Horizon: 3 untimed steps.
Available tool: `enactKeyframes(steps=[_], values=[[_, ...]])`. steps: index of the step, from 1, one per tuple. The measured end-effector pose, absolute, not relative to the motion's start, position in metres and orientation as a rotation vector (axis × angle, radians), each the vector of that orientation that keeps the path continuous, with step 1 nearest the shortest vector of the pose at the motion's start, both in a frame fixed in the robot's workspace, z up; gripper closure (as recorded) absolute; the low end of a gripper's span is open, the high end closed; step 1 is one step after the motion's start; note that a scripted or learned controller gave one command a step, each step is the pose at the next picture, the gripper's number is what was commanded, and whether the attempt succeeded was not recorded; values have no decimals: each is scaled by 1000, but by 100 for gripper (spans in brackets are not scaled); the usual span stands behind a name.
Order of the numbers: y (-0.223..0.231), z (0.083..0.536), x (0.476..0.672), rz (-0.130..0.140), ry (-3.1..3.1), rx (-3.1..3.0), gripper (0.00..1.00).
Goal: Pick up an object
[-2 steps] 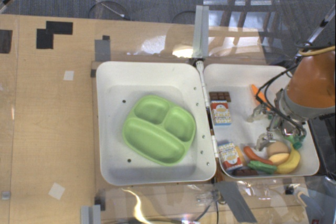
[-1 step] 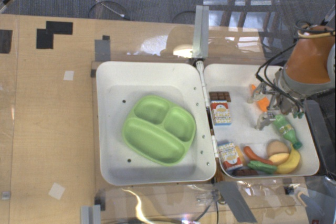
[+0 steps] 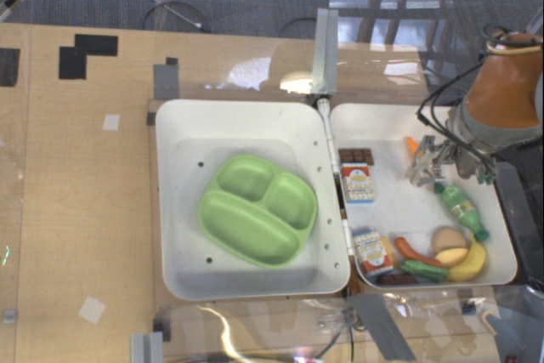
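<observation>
While a grey carpet is seen behind it, the wooden bench (image 3: 76,183) carries two white bins. In the left bin (image 3: 178,268) a green divided plate (image 3: 257,208) is laid. In the right bin (image 3: 387,127) the gripper (image 3: 422,169) hangs beside a green bottle (image 3: 459,207); its state cannot be told. Small cartons, a banana (image 3: 472,261) and a sausage are gathered nearer the front.

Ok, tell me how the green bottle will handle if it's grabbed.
The green bottle lies on its side in the right bin, so it may roll when nudged. Its rounded, glossy body could slip between fingers. It looks like a small toy, probably light.
</observation>
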<state>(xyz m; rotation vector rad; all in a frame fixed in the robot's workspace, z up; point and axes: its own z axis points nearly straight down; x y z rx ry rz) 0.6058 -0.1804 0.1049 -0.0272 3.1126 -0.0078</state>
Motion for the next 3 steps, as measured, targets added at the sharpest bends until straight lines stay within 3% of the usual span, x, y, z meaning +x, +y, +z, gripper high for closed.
enactKeyframes(steps=[1, 2, 3], values=[[-180, 104, 606, -7, 3114, -28, 0], [-175, 89, 608, -2, 3129, 14, 0], [-174, 105, 613, -6, 3113, 7, 100]])
